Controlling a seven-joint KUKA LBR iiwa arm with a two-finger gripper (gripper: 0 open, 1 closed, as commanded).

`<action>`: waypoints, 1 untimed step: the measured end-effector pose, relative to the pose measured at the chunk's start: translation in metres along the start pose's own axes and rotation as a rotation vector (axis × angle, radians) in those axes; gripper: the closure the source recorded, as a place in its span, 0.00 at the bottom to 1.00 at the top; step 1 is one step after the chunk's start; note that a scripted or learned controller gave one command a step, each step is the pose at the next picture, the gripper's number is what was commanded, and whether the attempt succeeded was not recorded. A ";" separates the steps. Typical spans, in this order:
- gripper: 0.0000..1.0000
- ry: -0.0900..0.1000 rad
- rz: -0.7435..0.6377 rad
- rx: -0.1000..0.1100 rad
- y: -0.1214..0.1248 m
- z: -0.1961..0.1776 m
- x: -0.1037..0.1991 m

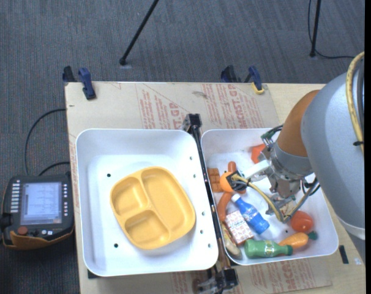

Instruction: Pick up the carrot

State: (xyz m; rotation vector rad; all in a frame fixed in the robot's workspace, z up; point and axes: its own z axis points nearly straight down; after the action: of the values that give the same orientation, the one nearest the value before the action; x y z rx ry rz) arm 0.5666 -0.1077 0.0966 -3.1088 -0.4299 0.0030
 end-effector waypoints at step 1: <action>0.00 -0.001 0.074 0.000 -0.008 0.009 0.060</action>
State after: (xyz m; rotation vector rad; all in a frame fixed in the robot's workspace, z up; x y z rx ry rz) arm 0.6219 -0.0833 0.0872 -3.1232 -0.3152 0.0046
